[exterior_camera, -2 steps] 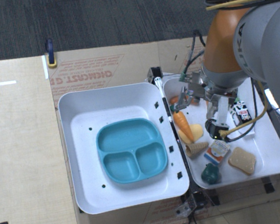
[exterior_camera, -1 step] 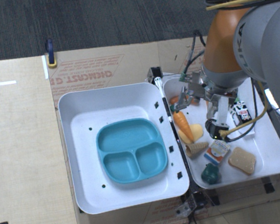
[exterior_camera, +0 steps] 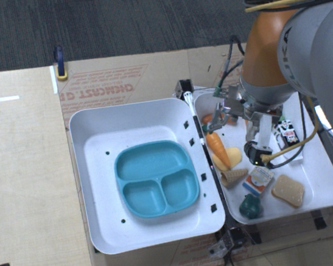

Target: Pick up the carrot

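Observation:
The carrot point(exterior_camera: 217, 145) is orange and lies along the left wall of the right bin point(exterior_camera: 325, 190), its tip pointing toward the front. My gripper point(exterior_camera: 221, 118) hangs just above and behind the carrot's upper end, low over the bin's back left part. The grey arm with its orange band point(exterior_camera: 264, 42) covers the back of this bin. From here I cannot see whether the gripper touches the carrot.
A pale yellow food piece point(exterior_camera: 232, 157) touches the carrot's right side. In front of it are a tan wedge point(exterior_camera: 234, 176), a small printed packet point(exterior_camera: 260, 179), a bread slice point(exterior_camera: 287, 191) and a dark green item point(exterior_camera: 250, 206). The left bin point(exterior_camera: 89, 171) holds a teal divided plate point(exterior_camera: 157, 178).

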Controlling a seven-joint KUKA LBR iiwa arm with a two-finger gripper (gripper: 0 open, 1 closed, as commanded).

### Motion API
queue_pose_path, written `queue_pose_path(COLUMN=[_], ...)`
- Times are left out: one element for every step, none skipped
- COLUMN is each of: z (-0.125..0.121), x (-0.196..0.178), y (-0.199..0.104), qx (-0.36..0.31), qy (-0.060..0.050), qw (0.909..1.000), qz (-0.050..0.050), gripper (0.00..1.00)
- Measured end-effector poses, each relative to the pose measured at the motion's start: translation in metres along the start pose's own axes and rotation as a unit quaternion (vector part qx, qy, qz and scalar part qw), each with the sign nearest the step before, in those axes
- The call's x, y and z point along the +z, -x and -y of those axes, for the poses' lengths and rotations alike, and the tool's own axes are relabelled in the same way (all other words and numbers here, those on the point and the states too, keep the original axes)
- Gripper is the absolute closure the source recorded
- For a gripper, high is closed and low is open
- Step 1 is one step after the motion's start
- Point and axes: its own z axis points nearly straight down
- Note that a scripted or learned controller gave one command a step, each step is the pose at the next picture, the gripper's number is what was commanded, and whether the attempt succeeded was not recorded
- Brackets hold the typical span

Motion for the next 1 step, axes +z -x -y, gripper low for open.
queue_pose_path(z=[0.0], x=[0.0], y=[0.0], qx=[0.0], qy=[0.0], qw=[1.0], qz=[0.0], gripper=[0.0])
